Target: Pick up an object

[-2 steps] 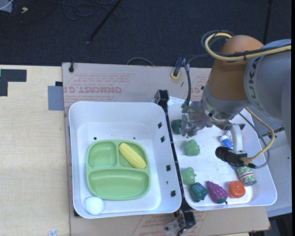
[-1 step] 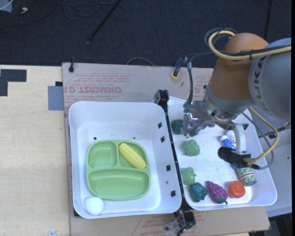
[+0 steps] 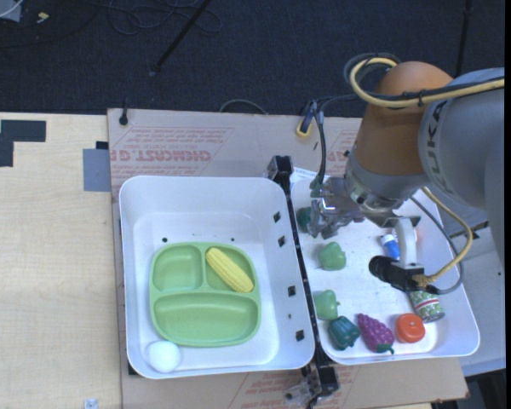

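While the arm hangs over the right bin, it would do well to drop straight and centre before closing. Its gripper hovers near the bin's upper left corner; whether the fingers are apart, I cannot tell. A green pepper lies just below them, untouched.
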Tool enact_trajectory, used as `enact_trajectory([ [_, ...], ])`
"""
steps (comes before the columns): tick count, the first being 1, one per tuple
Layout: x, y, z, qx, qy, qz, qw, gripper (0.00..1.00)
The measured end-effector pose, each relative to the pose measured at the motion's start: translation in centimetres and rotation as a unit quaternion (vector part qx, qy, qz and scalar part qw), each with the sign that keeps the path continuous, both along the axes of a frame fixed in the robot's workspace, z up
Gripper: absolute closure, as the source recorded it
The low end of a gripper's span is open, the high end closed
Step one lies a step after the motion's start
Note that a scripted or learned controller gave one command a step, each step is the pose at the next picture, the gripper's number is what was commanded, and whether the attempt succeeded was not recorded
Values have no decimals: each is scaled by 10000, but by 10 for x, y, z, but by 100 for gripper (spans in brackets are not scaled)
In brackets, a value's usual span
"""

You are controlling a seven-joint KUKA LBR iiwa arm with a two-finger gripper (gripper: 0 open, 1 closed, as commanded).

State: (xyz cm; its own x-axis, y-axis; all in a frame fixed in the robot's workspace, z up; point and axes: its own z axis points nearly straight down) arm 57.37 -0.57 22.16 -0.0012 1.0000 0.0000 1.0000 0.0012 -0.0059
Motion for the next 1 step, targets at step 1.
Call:
enact_trajectory([
  [1,-7,-4,-3,-1,-2,-7,10000,100],
])
